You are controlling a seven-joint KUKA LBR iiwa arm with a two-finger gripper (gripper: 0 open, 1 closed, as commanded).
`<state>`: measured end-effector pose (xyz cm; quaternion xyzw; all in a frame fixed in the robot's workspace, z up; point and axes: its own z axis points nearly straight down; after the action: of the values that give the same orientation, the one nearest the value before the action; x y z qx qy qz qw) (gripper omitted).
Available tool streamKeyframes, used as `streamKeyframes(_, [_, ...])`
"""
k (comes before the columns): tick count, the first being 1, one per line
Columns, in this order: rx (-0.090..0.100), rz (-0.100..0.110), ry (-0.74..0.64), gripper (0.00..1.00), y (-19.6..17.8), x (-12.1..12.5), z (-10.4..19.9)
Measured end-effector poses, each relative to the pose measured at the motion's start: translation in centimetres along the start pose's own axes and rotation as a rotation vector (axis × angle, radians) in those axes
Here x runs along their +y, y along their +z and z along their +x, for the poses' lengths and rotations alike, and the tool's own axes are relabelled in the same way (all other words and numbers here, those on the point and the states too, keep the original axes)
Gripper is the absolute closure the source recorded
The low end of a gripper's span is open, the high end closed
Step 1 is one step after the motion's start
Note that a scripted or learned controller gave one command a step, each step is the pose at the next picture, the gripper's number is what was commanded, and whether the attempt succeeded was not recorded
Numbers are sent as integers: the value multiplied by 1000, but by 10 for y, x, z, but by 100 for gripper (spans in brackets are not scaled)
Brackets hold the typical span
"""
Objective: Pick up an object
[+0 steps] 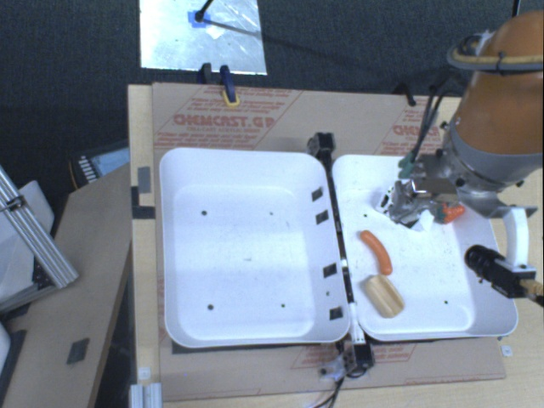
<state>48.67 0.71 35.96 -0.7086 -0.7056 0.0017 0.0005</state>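
Note:
In the right bin (425, 325) an orange sausage-shaped piece (376, 252) lies near the centre divider. Just below it sits a tan bread-like block (383, 296). My gripper (407, 207) hangs over the upper middle of the right bin, to the upper right of the sausage and apart from it. A small orange object (453, 213) peeks out just right of the gripper, partly hidden by the arm. Whether anything sits in the gripper cannot be made out.
The left bin (246, 245) sits beside the right one, with black clips (323, 219) along the divider between them. A black cylindrical part (493, 270) sticks out over the right bin's right side. Cardboard (255, 117) lies under both bins.

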Motion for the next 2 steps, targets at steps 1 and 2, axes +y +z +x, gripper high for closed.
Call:
streamKeyframes(1, [3, -9, -11, 100, -38, 0, 28])
streamKeyframes(2, [3, -7, -13, 100, -26, 58, 84])
